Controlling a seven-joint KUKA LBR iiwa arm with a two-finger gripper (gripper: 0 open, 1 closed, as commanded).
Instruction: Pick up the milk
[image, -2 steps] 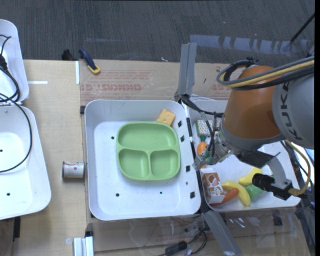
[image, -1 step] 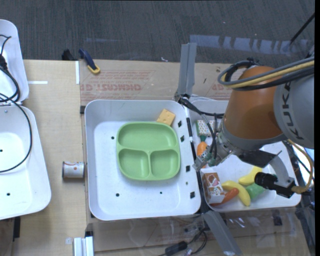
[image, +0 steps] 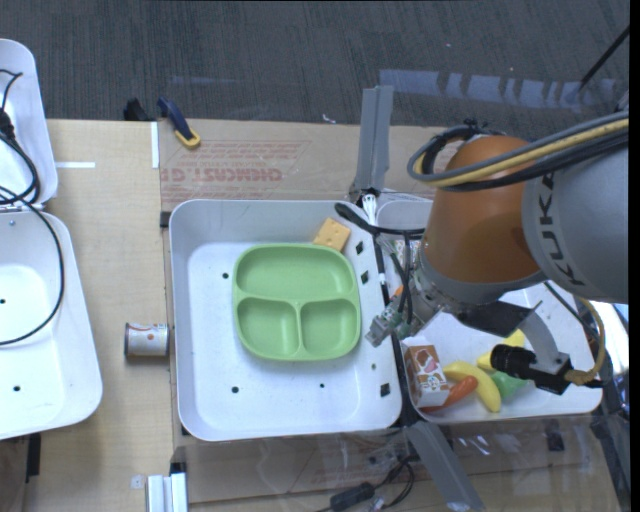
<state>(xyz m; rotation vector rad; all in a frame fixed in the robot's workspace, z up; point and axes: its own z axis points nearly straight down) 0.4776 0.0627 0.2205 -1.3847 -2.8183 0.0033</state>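
Dark carpet runs behind a wooden bench (image: 110, 290) that carries two shallow white bins, with a flattened cardboard sheet (image: 245, 160) printed in red letters, seen upside down and too faint to read surely, lying behind the left bin (image: 200, 400). White letters reading "KU" show on the grey arm (image: 590, 215) below its orange band. Whether the gripper (image: 385, 325) is open or closed cannot be told; it hangs over the divide between the bins. Just beside it, toward the near edge and slightly right, the milk (image: 427, 374) stands in the right bin (image: 560, 405) as a small carton with a white, red and brown printed face, its wording too small to read. A banana (image: 480, 385) and an orange carrot (image: 460, 391) lie against the carton's far side from the gripper. Left of the gripper sits a green divided plate (image: 297, 300), a yellow sponge (image: 331, 235) behind it.
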